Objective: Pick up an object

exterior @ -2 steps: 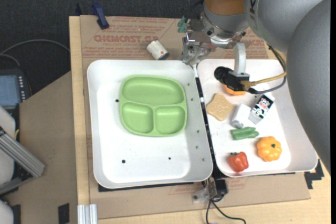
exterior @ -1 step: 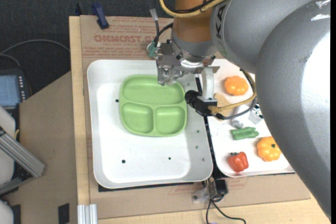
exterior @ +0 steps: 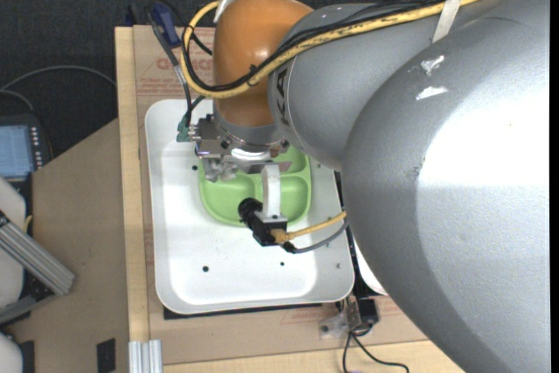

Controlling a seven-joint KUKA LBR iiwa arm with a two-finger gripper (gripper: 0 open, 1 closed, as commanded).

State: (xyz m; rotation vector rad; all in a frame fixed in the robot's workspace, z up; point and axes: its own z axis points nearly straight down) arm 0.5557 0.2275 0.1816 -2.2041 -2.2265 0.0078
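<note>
Under arm (exterior: 419, 144): green tray (exterior: 229, 198), white bin (exterior: 175, 258)

We find no text we can read. Faint red printing runs along the cardboard sheet (exterior: 140, 188) under the white bin (exterior: 175, 258), at its far edge and near edge, but the letters are too small and blurred to make out.

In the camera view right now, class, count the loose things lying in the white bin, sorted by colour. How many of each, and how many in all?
Green, a plastic divided dish, partly under the arm's wrist: 1
Total seen in the shallow white bin: 1
</note>
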